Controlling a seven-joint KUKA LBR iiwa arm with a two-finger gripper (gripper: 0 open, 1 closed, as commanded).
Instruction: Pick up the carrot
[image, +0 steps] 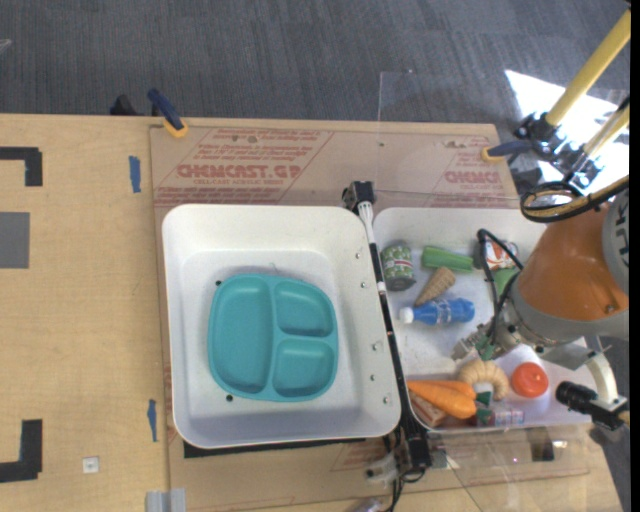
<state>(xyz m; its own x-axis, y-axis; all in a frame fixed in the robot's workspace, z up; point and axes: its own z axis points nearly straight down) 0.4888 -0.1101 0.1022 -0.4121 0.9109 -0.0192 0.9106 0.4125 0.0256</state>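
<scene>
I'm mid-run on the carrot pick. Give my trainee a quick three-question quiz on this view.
1. True or false: the carrot lies in the right bin.
2. What sits in the left bin? A) teal tray B) blue bottle C) can
3. Fill in: the carrot lies near the right bin's ____ edge.

Key: 1 true; 2 A, the tray; 3 bottom. The bottle and can are in the right bin.
</scene>
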